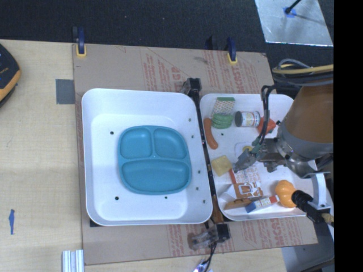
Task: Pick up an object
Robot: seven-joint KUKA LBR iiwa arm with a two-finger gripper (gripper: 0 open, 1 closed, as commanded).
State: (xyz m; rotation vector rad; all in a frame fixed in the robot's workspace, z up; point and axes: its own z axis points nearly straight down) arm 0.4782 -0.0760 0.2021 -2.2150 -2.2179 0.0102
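Nothing lifted yet: tool (245, 158) low in the right bin (283, 102), grip state impossible to tell, poised beside the yellow block (220, 165) and above the red-and-white packet (245, 184); grasp and lift both left.

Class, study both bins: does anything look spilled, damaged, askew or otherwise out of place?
Nothing looks spilled or broken. The left bin holds a blue divided plate lying flat. The right bin is a loose jumble: small jar tipped on its side, sausage, orange ball. The gripper hangs over that clutter.
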